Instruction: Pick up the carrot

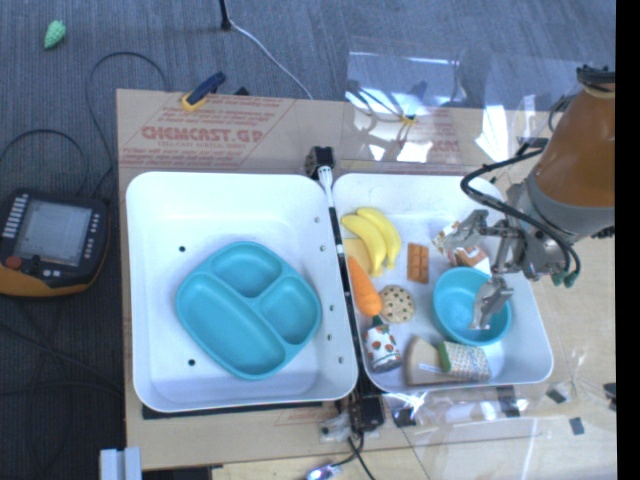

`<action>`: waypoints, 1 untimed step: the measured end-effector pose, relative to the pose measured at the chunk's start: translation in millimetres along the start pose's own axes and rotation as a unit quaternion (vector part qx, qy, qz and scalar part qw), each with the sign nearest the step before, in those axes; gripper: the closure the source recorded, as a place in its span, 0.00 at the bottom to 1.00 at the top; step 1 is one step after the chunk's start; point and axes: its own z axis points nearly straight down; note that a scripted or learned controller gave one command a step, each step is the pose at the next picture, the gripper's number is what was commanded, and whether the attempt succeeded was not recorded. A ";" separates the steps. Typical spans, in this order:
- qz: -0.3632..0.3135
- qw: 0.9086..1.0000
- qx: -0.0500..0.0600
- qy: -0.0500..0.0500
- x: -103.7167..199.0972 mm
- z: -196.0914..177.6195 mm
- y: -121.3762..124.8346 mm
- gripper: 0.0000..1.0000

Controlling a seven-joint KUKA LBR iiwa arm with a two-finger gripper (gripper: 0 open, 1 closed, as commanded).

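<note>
- The carrot [362, 286] lies in the right bin [535, 363], hard against the divider between the two bins, its thin end pointing up the picture and its thick end down.
- Bananas [372, 236] sit just above and to the right of the carrot, touching or nearly touching its thin end.
- A round spotted cookie [397, 304] rests just to the right of the carrot's thick end; a small printed can [381, 345] lies just below the carrot.
- A small orange-brown block [418, 263] stands to the right of the carrot, past the bananas.
- A blue bowl [462, 308] sits well to the right of the carrot, with a patterned wedge-shaped item [447, 361] below the cookie and bowl.
- The gripper [492, 303] hangs over the blue bowl's right rim, well apart from the carrot; whether its fingers are spread or closed cannot be told, and nothing is seen between them.
- Left of the carrot, across the divider, the left bin [160, 208] holds a blue divided plate [248, 308].
- The bins rest on a brown board [200, 133] printed with red letters; beyond it lies grey carpet [120, 18], with a handheld pendant [50, 240] far to the carrot's left and black cables [110, 63] on the floor.
</note>
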 end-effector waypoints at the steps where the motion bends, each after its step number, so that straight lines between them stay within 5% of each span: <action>1: 0.069 0.998 -0.002 0.001 -66.2 49.2 74.0 0.00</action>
